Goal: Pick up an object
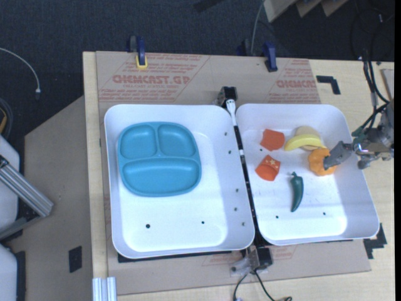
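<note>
In the right bin, the hand touches an orange pepper beside a banana; its grip cannot be made out

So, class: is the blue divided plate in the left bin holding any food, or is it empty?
Empty. The blue divided plate shows bare blue in all three compartments; the toy foods lie in the right bin.

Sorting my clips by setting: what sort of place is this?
Probably a robot lab bench: two white bins clamped to a board, toy food such as a banana, loose cables, and a gripper reaching in.
</note>
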Controlling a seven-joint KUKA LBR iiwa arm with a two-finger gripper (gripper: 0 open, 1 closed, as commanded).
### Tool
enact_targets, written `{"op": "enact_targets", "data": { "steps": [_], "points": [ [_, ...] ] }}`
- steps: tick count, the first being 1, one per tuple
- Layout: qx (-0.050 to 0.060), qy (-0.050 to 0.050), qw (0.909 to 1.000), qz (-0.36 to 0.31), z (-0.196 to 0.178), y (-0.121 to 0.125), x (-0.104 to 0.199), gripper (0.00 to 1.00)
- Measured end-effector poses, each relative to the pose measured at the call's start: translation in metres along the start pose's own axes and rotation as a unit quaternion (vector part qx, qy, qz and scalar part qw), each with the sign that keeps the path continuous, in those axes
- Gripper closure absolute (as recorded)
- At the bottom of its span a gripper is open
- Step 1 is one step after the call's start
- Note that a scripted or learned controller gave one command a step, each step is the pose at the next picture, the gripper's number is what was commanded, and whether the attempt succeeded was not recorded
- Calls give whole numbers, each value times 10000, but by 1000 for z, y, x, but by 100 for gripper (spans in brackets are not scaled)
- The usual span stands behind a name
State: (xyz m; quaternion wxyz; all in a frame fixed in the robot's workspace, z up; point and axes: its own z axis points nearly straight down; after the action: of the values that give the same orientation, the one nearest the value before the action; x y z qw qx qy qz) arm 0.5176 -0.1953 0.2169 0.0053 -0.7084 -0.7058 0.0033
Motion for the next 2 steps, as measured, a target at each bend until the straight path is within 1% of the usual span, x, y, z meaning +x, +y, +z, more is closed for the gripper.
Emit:
{"op": "enact_targets", "data": {
  "steps": [1,2],
  "points": [
    [-59,-16,10000,-18,-6,3,0,0],
    [-31,-3,10000,-18,37,3,0,0]
  ]
}}
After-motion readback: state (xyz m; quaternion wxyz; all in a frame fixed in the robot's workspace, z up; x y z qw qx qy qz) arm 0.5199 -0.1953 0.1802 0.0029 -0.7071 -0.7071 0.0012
